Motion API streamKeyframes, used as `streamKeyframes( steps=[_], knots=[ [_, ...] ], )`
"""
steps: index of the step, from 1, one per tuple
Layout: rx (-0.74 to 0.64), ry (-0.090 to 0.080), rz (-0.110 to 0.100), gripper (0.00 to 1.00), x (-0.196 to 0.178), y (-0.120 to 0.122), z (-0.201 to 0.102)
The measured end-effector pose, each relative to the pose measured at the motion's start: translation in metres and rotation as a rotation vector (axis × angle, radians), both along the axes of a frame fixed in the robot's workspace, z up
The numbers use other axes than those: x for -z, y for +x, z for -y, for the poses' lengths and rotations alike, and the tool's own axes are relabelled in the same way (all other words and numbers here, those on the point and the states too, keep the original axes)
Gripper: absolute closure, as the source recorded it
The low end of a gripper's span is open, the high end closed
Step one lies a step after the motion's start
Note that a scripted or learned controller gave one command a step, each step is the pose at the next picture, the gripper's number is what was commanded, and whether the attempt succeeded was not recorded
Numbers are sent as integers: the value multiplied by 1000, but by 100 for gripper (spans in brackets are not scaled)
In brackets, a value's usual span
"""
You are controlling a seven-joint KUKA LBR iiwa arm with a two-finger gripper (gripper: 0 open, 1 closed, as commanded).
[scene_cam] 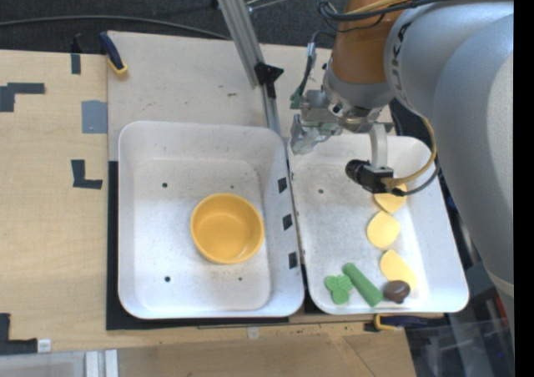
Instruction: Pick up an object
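My gripper [305,138] hangs over the far left corner of the right bin [329,217], close to the rim between the two bins. I see nothing in it. A yellow bowl [227,228] sits upright in the middle of the left bin [150,167]. Along the right bin's right side lie three yellow pieces [384,230]. At its near edge are a green stick [363,283], a small green leafy piece [337,288] and a brown lump [396,290]. All of these lie well below and to the right of the gripper.
A slanted grey metal pole [238,21] crosses above the far rim of the left bin. A black connector on a yellow cable [367,173] hangs from the arm over the right bin. The big grey arm [467,100] covers the right side.
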State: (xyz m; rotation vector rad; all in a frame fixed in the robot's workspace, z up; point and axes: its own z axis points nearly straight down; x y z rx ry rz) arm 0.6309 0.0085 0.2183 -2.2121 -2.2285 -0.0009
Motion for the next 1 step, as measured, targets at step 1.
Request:
streamKeyframes(
  steps=[1],
  knots=[
    [1,0,-1,100,7,4,-49]
  ],
)
